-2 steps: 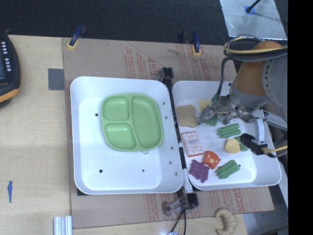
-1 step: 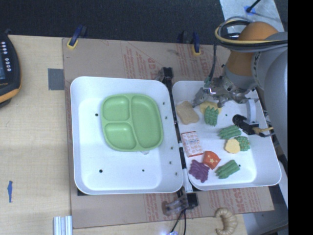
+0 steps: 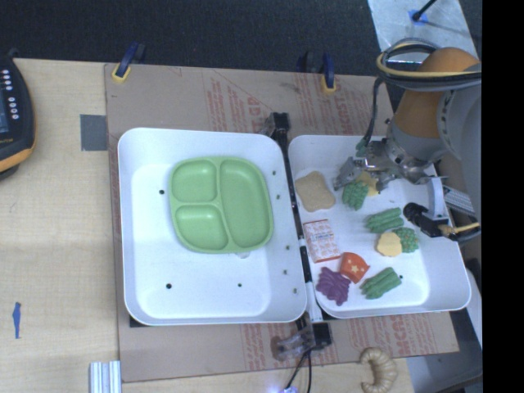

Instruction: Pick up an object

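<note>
Bench: I am looking down on a pale wood top carrying a brown cardboard sheet with faint red print I cannot read; two clamps are gripping its far edge
Room: dark floor is showing beyond the bench, and a black and orange handset is lying at the left edge
Left bin: it is holding a green divided plate, three compartments, lying flat
Right bin: it is holding a tan slab, a white packet, a purple piece, a red piece, a yellow piece and green pieces
Writing: the packet is bearing red print, too small for me to read
Arm: it is reaching in from the right, over the right bin's far side
Gripper: it is sitting low at a green floret, just beside the tan slab
Pincer state: I cannot tell whether it is apart or together
Task object: the floret is lying in the right bin's far part, right at the gripper; I am seeing no grasp confirmed
</note>
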You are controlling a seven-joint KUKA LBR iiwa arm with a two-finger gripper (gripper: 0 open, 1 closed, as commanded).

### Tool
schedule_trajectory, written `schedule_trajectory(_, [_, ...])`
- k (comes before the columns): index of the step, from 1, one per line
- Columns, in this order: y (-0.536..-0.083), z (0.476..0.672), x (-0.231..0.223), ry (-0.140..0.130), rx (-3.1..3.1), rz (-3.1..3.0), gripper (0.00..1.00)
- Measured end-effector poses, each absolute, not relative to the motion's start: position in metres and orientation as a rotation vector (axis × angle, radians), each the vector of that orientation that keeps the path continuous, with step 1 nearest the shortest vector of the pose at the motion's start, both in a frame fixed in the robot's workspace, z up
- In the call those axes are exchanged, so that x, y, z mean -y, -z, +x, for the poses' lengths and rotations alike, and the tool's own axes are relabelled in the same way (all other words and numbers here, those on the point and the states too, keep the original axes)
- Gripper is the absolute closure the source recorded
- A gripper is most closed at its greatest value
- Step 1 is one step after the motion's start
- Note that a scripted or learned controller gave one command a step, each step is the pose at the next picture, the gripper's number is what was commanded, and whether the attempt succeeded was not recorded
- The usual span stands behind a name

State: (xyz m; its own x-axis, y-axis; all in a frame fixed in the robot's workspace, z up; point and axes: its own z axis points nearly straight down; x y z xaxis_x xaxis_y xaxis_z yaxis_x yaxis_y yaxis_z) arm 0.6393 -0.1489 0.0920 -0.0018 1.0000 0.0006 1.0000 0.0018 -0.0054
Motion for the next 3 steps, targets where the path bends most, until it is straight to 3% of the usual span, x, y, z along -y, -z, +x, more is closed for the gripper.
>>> schedule_trajectory(1, [-0.157,0.64,0.216,-0.001,2.225,-2.226,0.0])
schedule_trajectory(2, [-0.108,0.642,0.172,-0.006,2.226,-2.21,0.0])
schedule_trajectory(3, [-0.091,0.611,0.163,-0.008,2.22,-2.214,0.0])
